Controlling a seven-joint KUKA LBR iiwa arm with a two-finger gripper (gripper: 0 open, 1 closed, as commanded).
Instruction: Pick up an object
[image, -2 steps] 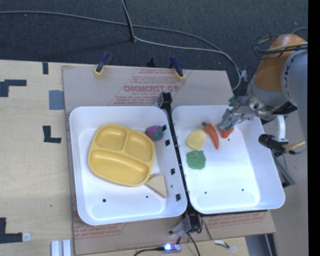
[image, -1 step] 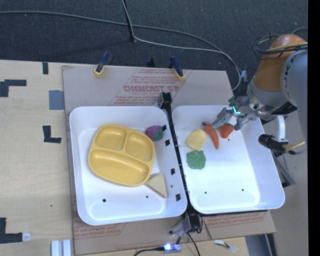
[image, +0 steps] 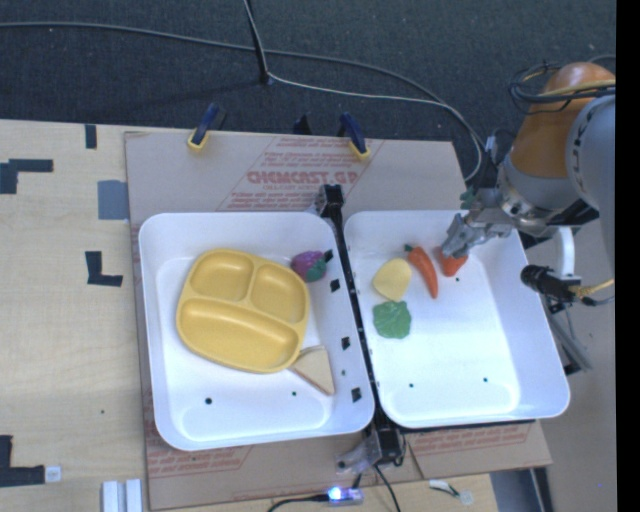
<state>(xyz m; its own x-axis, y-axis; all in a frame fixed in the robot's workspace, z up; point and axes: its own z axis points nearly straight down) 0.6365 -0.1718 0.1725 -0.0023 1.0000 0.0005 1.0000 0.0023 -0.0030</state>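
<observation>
The end effector (image: 462, 240), whose opening I cannot tell, hovers over a red piece (image: 453, 264), the carrot (image: 424, 271) just left: likely light, hard, slippery plastic, best gripped mid-body.

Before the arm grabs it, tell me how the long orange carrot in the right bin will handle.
The long orange toy carrot looks like smooth moulded plastic, so probably stiff, light and a bit slippery. Its tapered, rounded shape suggests it may roll or pivot if nudged. It lies close to the yellow rounded piece, which a push could disturb.

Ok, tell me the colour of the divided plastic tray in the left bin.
Yellow divided tray, camera view.
</observation>
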